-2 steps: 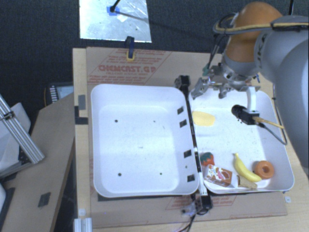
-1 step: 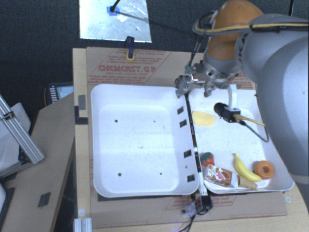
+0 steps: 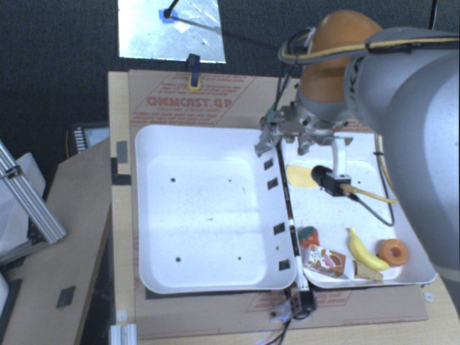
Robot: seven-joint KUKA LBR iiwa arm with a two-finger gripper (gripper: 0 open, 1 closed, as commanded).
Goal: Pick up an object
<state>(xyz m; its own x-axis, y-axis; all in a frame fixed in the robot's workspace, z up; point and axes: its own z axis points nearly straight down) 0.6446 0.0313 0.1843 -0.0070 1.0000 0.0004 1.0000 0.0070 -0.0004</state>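
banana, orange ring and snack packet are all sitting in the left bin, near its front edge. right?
Not quite. The camera view shows the banana, orange ring and snack packet in the right bin, not the left one. The rest holds: they sit near its front edge.

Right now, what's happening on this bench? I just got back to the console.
The grey arm reaches in from the right, and its hand hangs over the far end of the right bin, near the divider between the two bins. I can't see anything between its fingers, so nothing looks picked yet. The objects lie in the right bin: a banana, an orange ring, a small printed packet and a flat yellow piece just below the hand. The left bin sits beside it.
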